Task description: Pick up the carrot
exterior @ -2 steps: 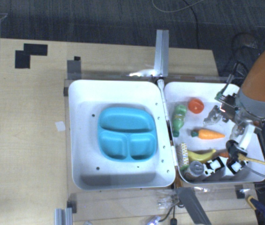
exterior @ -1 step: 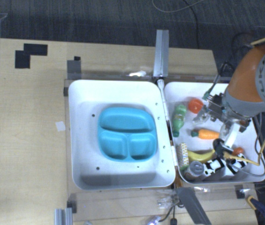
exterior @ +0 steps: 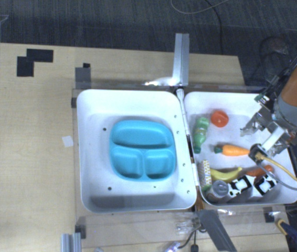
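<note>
The pincer [exterior: 263, 132] hangs over the right-hand part of the right bin [exterior: 237, 100], at the end of the grey arm [exterior: 295, 96] with its orange band. From this slanted view it cannot be told whether the pincer is apart or together.

The carrot [exterior: 233, 151] lies flat on the floor of the right bin, about halfway down it. Its green top points toward the wall shared with the other bin, and its orange tip points right, toward the pincer and close beside it. It lies apart from the other things in the bin.

Above the carrot sits a round red-orange fruit [exterior: 220, 118]. To the left, along the shared wall, a green bottle [exterior: 200, 130] lies lengthwise. Below the carrot is a yellow banana [exterior: 226, 173], with a grey can [exterior: 219, 189] just beneath it. A black-and-white toy [exterior: 252, 184] lies to the right of the can, near the bin's lower edge.

The left bin [exterior: 93, 140] holds a blue tray [exterior: 140, 148] with three compartments, lying near its middle.
</note>
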Motion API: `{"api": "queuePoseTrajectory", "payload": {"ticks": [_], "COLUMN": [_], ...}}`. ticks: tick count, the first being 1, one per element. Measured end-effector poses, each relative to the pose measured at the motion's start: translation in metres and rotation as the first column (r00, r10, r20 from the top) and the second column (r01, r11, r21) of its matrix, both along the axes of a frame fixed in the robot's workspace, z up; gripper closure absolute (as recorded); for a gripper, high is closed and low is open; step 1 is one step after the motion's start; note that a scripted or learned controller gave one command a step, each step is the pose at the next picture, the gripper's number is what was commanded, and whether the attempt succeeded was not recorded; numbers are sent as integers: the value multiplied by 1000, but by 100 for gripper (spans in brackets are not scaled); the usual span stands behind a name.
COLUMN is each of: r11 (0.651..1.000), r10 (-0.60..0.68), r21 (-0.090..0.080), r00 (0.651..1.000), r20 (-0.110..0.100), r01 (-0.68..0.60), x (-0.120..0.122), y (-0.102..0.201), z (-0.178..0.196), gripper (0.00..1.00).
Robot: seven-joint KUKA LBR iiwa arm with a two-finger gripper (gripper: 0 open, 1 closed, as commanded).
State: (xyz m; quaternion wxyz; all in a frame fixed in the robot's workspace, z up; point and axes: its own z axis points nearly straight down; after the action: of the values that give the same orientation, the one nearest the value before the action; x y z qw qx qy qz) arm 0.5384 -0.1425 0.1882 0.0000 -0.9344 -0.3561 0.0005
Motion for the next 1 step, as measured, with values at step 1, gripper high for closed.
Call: {"api": "queuePoseTrajectory", "payload": {"ticks": [1], "r11": [973], "r10": [229], "r21": [-5], "r00": [973], "r20": [11], "r01": [-229], "x": [47], "y": [22], "z": [-99], "gripper": [0]}}
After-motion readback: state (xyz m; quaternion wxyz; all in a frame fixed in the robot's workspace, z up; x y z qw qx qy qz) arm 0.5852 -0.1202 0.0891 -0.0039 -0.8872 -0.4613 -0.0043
